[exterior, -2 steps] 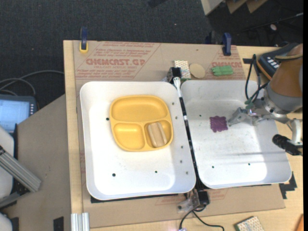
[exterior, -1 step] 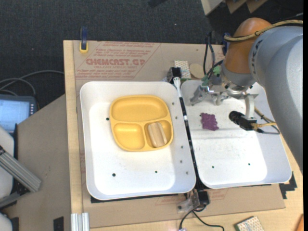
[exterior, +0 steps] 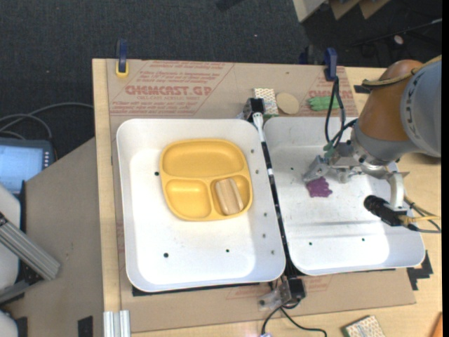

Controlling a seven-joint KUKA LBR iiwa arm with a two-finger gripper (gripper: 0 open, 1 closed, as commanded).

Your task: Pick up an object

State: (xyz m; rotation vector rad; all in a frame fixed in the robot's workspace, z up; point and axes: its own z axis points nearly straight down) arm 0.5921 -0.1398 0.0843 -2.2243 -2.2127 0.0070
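One small purple object (exterior: 320, 187) lies in the right bin (exterior: 337, 255), just below my end effector (exterior: 328, 167), which hangs low over it; I cannot tell whether it is ready to grasp. Nothing is lifted yet, so I judge the pick is not done. Left bin (exterior: 140, 244) holds a yellow tray (exterior: 203, 163) with a tan piece (exterior: 227, 195) in it.

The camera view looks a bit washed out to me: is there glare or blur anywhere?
Camera view: the two white bins look bright, nearly blown out; the yellow plate and purple object stay clear; the gripper casts soft shadow on the right bin; the arm's edge looks slightly soft.
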